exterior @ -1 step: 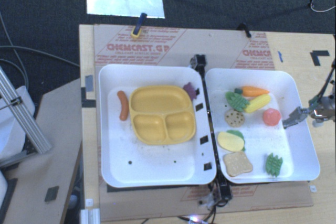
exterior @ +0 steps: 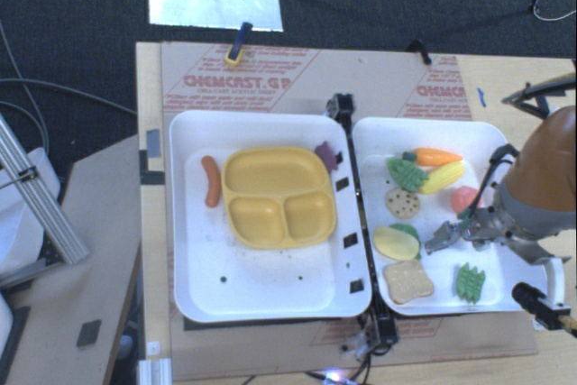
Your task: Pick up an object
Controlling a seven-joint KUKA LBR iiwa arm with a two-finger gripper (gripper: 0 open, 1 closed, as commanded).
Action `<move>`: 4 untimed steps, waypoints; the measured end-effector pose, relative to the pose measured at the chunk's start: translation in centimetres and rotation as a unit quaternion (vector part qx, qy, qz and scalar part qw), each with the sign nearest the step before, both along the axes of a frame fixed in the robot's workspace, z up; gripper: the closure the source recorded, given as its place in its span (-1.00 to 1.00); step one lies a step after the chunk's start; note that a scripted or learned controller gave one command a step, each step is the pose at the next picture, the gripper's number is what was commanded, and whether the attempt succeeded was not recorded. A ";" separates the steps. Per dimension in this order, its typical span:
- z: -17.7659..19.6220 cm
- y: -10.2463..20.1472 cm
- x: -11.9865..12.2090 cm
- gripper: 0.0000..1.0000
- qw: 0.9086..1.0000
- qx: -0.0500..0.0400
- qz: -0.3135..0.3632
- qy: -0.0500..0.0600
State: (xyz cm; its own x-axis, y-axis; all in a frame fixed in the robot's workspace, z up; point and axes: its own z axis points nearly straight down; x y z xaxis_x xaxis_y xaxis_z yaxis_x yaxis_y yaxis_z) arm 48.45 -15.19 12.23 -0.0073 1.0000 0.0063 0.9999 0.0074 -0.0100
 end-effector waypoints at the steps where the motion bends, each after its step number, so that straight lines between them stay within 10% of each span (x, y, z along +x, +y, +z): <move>1: 4.9 6.1 0.4 -1.00 1.000 -0.002 0.002 -0.008; 4: 6.2 12.1 0.2 -1.00 1.000 -0.003 -0.003 -0.006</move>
